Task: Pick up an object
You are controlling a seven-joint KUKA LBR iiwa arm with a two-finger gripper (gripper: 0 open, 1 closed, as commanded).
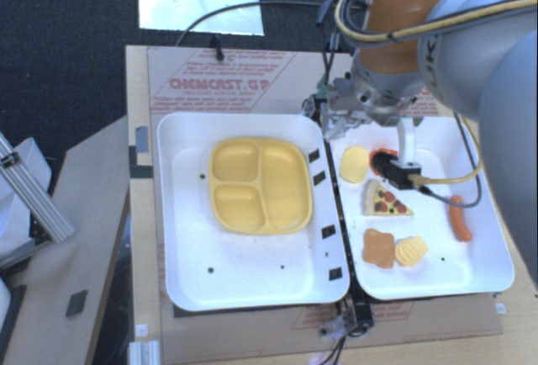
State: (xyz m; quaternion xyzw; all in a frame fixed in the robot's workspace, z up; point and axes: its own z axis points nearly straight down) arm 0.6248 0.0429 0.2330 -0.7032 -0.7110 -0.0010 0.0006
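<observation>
A grey robot arm [479, 35] with an orange band reaches in from the right over a table [143, 187] carrying two shallow white bins side by side. Its tool [340, 121] hangs above the far left corner of the right bin [487, 267], close to the divide between the bins. Whether the tool is open or closed cannot be told, and nothing is seen held in it.

The left bin [185, 271] holds a yellow plastic plate with three compartments [259, 185], lying flat near its middle.

The right bin holds small toy foods:
- A pale yellow round piece [354, 163] lies just near of the tool.
- A pizza slice with red dots [385, 200] lies nearer still.
- An orange-brown toast square [378, 248] and a ridged yellow crisp [411, 251] lie side by side, touching, at the near end.
- An orange sausage [460, 219] lies to the right, apart from the rest.
</observation>
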